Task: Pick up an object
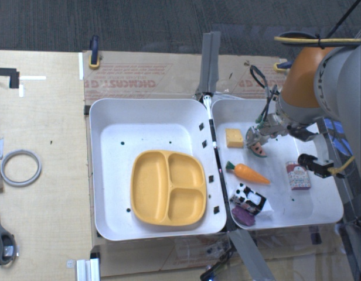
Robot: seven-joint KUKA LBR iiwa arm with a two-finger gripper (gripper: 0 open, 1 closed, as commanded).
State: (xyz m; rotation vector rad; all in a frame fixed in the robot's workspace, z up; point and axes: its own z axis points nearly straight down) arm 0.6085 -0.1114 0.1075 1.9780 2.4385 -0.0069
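Two white bins sit side by side on the bench. The left bin (104,157) holds a yellow plate (168,187) with three sections. The right bin (327,206) holds small toys. The grey arm (339,75) with its orange band (303,78) reaches in from the right, over the far part of the right bin. Its gripper (258,142) is down low in the bin, just to the right of a yellow block (234,137) that looks like cheese. A small toy with pink and green on it (260,151) sits right at the tip of the gripper, but it is too small and blurry to tell if the gripper holds it, and I cannot tell if the pincer is apart or together. Nearer, in the middle of the bin, lies an orange carrot (251,173) with a green top. Near that is a black and white toy (249,198), and a purple thing (245,216) touches it at the near edge of the bin. A small pink and white box (298,175) lies to the right of the carrot. On the bench far to the left lies a grey ring (19,167).
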